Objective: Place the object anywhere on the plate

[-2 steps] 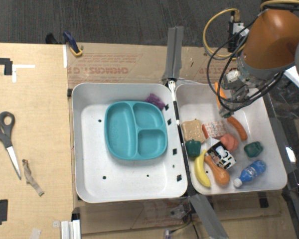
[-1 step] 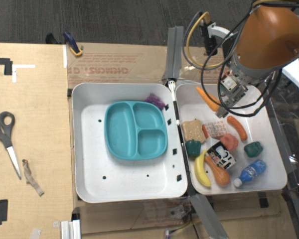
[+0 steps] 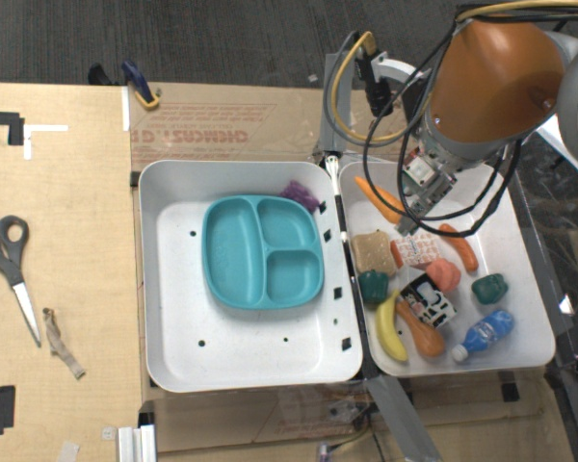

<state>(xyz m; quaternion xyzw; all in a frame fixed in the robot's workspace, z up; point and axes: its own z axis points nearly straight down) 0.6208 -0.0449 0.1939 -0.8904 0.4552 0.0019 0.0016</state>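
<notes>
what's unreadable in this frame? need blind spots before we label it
- Claw: camera view, hidden under the arm's orange band and wrist; its state cannot be told.
- Purple object: tucked behind the teal plate at the left bin's back wall; too little shows to name it.
- Right bin: its back corner is covered by the arm and cables.
- Black-and-white item: print too small to read.

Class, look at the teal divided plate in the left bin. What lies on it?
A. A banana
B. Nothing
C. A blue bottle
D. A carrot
B: all the teal plate compartments are bare; the banana, blue bottle and carrot lie in the right bin.
</notes>
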